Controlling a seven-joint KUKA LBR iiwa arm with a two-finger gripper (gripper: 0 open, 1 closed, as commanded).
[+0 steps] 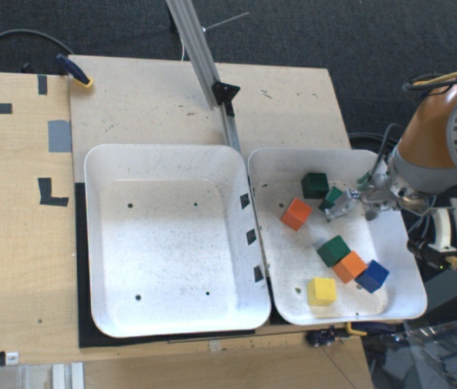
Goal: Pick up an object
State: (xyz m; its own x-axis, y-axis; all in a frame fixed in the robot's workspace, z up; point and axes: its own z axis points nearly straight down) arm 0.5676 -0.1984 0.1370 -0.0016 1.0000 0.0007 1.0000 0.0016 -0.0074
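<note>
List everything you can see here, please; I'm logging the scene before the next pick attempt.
dark green block: 1, dark green, upper part of the right bin, beside the gripper
orange blocks: 2, orange, one at the bin's left middle, one lower, between a green and a blue block
green block: 1, green, right bin, touching the lower orange block
blue block: 1, blue, lower right of the right bin
yellow block: 1, yellow, near the right bin's front edge
right bin: 1, white
left bin: 1, white
clamp: 1, blue and yellow, bench top left
metal rail: 1, grey, slanting above the bins
arm: 1, grey and orange, from the right
gripper: 1, low in the right bin
</note>
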